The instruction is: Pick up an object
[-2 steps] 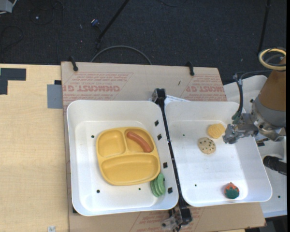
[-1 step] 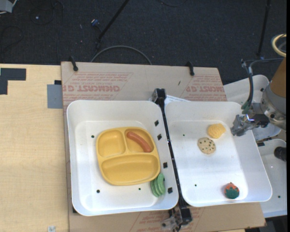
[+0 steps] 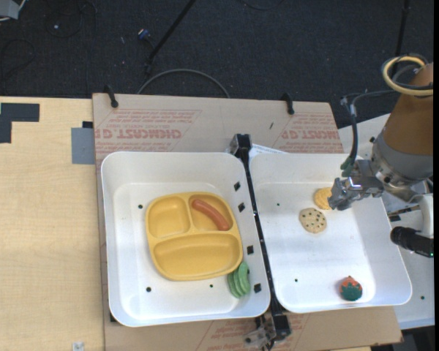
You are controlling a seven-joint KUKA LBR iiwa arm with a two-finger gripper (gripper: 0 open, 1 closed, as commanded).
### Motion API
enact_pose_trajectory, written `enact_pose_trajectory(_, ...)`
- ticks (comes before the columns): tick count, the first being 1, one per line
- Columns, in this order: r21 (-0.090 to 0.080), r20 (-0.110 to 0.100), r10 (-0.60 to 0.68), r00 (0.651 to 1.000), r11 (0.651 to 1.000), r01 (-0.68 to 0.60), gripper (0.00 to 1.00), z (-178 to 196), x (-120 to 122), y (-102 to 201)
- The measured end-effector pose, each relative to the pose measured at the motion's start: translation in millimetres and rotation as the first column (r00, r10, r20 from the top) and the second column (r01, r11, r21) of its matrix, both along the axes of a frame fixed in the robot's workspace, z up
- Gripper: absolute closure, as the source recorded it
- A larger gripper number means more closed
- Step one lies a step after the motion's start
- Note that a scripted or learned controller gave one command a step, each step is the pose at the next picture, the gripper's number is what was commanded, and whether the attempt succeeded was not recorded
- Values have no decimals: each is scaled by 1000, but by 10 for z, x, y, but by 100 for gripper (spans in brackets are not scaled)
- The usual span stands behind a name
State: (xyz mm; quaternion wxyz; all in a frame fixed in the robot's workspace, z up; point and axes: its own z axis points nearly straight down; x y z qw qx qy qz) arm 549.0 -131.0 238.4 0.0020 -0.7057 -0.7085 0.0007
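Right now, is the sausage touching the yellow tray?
Touching. The camera view shows the sausage lying in the upper right compartment of the yellow tray, resting on its floor with no gap visible.

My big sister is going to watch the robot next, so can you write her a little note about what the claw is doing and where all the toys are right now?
Claw: low over the right bin, at its far side, right beside a yellow piece. Whether it grips anything cannot be told.
Right bin: a cookie near the middle, a small red and green toy at the near right.
Left bin: a yellow tray with a sausage in its far right compartment; a green toy leans by the tray's near right corner.
Done: nothing seen lifted.
Left: pick up one object.
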Motion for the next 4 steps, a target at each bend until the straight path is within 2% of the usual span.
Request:
enact_pose_trajectory(1, 0, 1, 1, 1000, 1000, -1, 100, 78, -5, 514)
enact_pose_trajectory(2, 0, -1, 0, 1000, 1000, 0, 100, -24, -26, 957)
enact_pose_trajectory(3, -1, 0, 1, 1000, 1000, -1, 100, -26, 40, 1537)
enact_pose_trajectory(4, -1, 1, 1, 1000, 1000, -1, 100, 31, -42, 2100)
